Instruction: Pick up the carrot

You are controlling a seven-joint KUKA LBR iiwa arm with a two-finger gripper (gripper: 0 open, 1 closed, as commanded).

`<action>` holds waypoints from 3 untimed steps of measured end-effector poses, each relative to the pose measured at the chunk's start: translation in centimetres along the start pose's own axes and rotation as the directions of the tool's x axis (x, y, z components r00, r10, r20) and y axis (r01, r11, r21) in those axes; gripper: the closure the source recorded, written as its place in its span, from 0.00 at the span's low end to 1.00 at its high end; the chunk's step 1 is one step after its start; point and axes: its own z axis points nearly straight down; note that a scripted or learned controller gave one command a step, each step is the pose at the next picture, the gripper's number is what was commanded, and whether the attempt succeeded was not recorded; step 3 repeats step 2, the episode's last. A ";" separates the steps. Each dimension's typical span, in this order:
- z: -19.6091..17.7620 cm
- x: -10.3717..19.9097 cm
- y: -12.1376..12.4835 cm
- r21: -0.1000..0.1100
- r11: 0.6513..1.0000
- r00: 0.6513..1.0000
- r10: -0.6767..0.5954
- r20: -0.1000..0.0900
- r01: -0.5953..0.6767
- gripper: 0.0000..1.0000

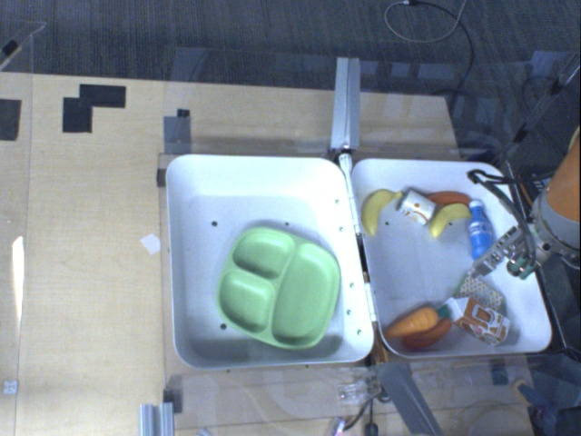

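Carrot (416,322) low at the front of the right bin (399,262), well apart from gripper (495,260) near the far wall, opening impossible to tell; risk of snagging the packet (481,316) just beside the carrot instead.

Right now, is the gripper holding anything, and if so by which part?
Nothing is held. The gripper hangs at the right bin's right side, apart from the carrot lying at that bin's front edge.
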 end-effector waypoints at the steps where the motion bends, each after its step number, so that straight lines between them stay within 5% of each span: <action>1: -1.2 -0.1 0.2 -0.005 1.000 1.000 -0.002 0.007 0.002 1.00; 2: -0.3 1.7 5.4 -0.001 1.000 1.000 0.027 0.000 -0.027 1.00; 3: -0.3 1.7 5.4 -0.001 1.000 1.000 0.027 0.000 -0.027 1.00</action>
